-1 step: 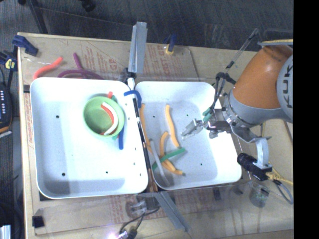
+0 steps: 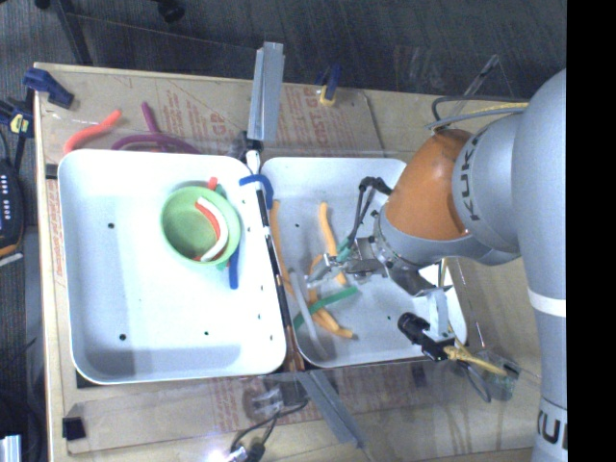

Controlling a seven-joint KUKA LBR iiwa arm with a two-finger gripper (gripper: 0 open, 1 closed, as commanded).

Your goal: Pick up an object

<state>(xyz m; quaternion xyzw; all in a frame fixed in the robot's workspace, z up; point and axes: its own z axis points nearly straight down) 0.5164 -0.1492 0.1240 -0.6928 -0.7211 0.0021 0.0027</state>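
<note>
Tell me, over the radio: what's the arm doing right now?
Gripper low in right bin, over a heap of orange and green sticks. Grasp unconfirmed. Green bowl in left bin.

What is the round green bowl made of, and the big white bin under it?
The round green bowl looks like smooth plastic: even colour, soft sheen. The big white bin is probably plastic too, with rounded moulded corners and a matte-glossy surface, though painted metal can't be ruled out.

light: bright, even, overhead | shadows: soft along left bin (image 2: 87, 258) walls | glare: mild on white | focus: slightly soft
</note>
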